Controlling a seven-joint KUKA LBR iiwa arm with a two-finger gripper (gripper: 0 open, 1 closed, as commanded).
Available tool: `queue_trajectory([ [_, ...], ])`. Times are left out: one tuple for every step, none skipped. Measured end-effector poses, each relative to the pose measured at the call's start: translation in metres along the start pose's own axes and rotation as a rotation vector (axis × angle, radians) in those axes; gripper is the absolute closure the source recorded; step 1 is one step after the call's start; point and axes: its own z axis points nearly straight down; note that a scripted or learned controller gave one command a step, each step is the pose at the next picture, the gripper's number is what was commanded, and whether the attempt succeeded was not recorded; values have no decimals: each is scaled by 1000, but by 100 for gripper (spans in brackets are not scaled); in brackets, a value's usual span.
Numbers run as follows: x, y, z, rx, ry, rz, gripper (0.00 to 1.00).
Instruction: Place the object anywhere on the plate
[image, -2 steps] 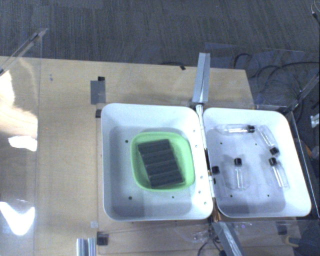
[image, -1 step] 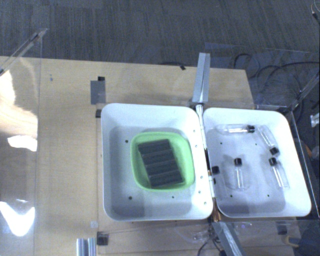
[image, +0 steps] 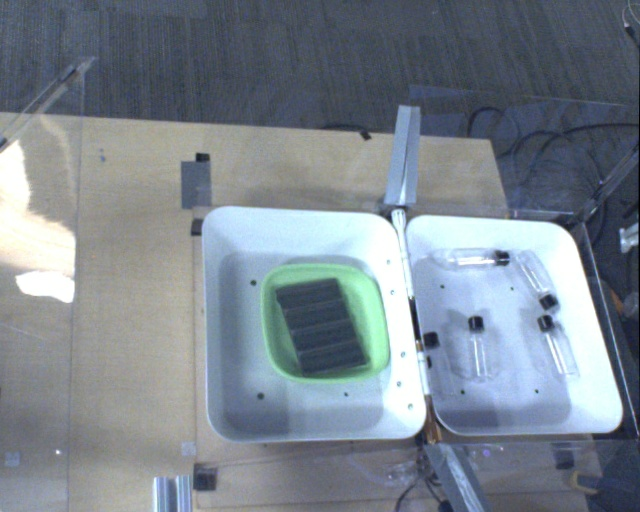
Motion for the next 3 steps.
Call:
queue_trajectory([
  [2, 0, 0, -1, 0, 113, 0],
  [4, 1, 0, 0, 1, 211, 0],
  [3, -1, -1, -1, 1, 352, 0],
])
